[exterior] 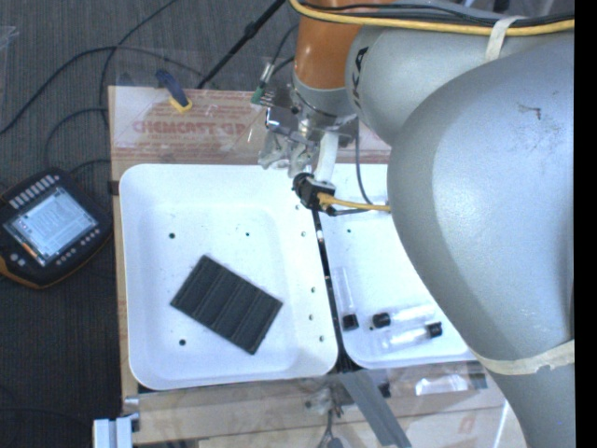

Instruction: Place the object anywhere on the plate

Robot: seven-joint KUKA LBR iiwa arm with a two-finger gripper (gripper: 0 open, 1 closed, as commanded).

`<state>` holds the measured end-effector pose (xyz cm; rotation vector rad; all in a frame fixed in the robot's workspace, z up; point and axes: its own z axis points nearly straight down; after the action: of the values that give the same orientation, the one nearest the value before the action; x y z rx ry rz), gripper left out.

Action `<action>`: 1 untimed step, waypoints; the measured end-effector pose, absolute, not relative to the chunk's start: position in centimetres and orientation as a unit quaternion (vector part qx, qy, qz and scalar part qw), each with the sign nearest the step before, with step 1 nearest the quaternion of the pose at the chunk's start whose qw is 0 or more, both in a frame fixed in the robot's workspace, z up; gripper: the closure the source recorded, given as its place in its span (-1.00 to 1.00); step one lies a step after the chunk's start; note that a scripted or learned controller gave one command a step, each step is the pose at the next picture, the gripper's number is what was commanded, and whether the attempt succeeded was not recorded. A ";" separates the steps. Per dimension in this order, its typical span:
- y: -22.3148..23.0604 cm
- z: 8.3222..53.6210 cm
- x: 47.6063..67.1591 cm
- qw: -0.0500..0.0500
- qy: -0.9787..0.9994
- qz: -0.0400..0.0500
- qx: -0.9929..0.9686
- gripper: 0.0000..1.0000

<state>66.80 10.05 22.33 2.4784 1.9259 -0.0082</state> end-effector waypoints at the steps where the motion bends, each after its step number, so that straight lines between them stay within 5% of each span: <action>1: 17.4 23.0 66.8 0.001 0.647 -0.003 0.763 1.00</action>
<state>66.81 17.37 22.97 2.3944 2.0292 -0.0083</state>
